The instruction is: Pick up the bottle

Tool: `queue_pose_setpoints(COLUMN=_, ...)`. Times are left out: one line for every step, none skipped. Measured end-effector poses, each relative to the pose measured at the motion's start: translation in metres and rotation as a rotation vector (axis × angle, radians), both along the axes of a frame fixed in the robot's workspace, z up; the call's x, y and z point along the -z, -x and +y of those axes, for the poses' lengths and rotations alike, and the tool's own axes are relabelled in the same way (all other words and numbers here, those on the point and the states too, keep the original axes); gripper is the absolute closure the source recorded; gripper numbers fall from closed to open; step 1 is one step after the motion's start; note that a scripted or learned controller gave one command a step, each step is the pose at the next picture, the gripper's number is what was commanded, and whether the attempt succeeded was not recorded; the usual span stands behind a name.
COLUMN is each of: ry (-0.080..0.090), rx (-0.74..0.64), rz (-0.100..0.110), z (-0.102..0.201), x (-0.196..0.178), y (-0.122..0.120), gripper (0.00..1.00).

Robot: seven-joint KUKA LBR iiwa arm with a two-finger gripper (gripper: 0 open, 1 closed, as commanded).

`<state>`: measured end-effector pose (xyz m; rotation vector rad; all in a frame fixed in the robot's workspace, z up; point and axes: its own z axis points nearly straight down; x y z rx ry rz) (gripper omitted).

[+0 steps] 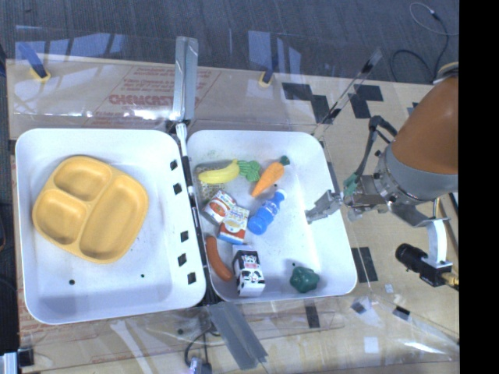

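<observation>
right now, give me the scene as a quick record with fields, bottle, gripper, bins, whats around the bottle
bottle: blue bottle lying tilted in the right bin, near its middle
gripper: gripper over the right bin's right wall, apart from the bottle
neighbours: carrot above the bottle, small cartons to its left
left bin: left bin holds a yellow divided plate
task state: bottle not yet picked up

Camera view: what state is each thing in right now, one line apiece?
Small blue plastic bottle: lying tilted in the right white bin, untouched.
Tool: over the bin's right rim, holding nothing.
Yellow divided plate: flat in the left white bin.
Black-and-white milk carton: lying at the near edge.
Orange toy carrot: lying diagonal.
</observation>
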<state>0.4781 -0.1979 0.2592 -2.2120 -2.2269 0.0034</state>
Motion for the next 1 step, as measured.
queue_pose_setpoints(ry=-0.001, rx=-0.183, rz=0.001, z=0.0383, x=0.0738, y=-0.0472, gripper=0.0)
